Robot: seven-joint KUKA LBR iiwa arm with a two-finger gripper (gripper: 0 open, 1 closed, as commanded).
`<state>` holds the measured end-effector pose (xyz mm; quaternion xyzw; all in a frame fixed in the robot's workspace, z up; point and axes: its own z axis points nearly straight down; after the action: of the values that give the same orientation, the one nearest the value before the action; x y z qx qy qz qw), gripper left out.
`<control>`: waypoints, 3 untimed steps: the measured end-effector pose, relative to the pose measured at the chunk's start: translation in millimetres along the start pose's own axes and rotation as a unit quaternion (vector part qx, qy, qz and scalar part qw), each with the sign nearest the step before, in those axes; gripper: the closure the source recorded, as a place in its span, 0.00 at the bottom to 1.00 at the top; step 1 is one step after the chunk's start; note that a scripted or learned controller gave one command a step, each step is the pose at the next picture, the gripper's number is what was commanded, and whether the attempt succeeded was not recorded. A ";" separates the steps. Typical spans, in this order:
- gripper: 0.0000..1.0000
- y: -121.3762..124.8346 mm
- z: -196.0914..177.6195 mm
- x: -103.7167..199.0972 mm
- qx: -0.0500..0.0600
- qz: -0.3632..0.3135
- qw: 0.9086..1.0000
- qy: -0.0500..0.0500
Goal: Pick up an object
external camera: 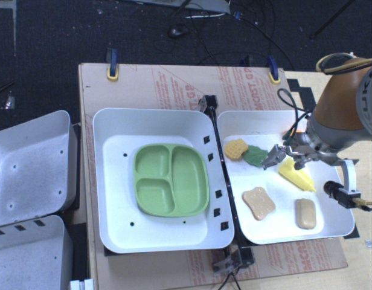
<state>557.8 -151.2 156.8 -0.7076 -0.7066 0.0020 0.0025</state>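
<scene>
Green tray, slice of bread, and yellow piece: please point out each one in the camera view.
green tray (172, 180): camera view, on its central divider.
slice of bread (258, 202): camera view, on its middle.
yellow piece (298, 176): camera view, on its middle.

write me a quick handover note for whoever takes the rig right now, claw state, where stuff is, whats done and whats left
Claw: low over the right bin, beside the green leaf piece; grip state unclear, nothing visibly held.
Right bin: round waffle, yellow piece, toast slice, tan bread roll.
Left bin: green divided plate.
Done: no pick yet.
Left: grasp one object and lift it.
</scene>
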 end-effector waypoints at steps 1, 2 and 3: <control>0.00 -3.8 62.4 6.7 0.000 0.000 1.000 0.000; 0.00 -3.9 64.7 7.0 -0.002 0.000 1.000 0.000; 1.00 -3.4 54.4 6.8 -0.003 0.000 1.000 0.000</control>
<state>554.0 -144.4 102.5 -0.7080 -0.7062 -0.0001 -0.0003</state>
